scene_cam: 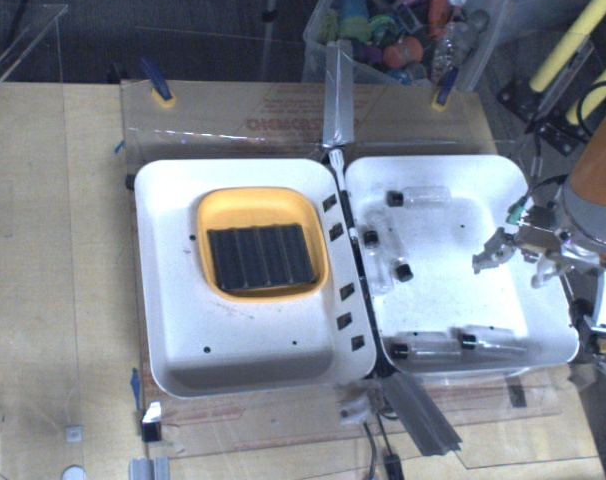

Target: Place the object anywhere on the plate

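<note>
Claw (505,258) over right white bin (503,183), near right rim, fingers spread, nothing between them. Dark ribbed rectangular object (261,257) already lies on yellow square plate (215,213), left white bin (163,298). Four clear tubes, right bin; open floor mid-bin.

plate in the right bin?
No. The yellow plate sits in the left bin, with a dark ribbed object lying on it; the right bin holds small clear tubes with black caps.

I see a yellow square plate (215,211) bearing a dark ribbed rectangular slab (260,256), in the left glossy white bin (163,268).
</note>
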`<state>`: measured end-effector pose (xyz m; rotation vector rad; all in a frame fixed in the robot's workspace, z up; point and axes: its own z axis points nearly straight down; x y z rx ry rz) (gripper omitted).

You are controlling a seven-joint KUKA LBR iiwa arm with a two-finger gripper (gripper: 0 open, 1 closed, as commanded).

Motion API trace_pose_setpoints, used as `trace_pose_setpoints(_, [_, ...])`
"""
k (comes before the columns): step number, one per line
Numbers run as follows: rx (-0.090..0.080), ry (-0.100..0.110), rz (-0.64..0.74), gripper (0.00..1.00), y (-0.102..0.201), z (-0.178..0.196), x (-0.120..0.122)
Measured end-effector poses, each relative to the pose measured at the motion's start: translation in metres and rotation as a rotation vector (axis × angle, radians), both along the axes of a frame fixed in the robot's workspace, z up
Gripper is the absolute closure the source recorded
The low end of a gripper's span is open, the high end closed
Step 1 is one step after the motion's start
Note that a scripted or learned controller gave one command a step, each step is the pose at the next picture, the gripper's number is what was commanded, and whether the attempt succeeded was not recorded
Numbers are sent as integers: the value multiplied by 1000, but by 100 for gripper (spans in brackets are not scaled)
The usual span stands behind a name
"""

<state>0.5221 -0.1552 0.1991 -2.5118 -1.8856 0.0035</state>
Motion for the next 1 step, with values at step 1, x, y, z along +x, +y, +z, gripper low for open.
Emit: trace_pose_setpoints(1, [-1, -3, 155, 0, -53, 10, 33])
